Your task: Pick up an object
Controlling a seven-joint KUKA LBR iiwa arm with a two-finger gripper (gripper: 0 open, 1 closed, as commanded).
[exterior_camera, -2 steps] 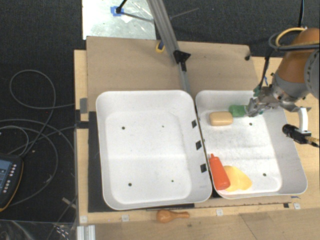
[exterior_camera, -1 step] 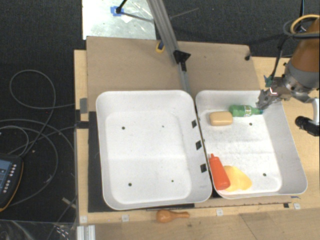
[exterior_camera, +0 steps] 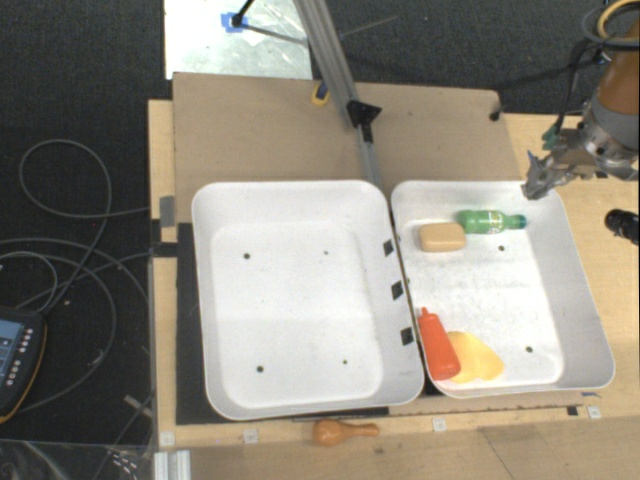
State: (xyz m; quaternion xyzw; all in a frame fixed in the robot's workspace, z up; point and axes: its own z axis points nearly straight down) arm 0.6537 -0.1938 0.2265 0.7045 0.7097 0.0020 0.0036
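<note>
While the arm leans in from the right, four objects lie in the right bin.
Nearest, the orange bottle touches the yellow piece at the front edge; farther back the tan block lies just beside the green bottle. Beyond, the gripper hovers over the bin's far right corner, whether wide or narrow I cannot tell.

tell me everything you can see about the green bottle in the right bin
The green bottle is small, of see-through green plastic by its look, with a pale band round its middle and a pale cap end pointing right. It lies on its side near the far wall of the right bin, next to the tan block; whether they touch is unclear. Nothing grips it.
</note>
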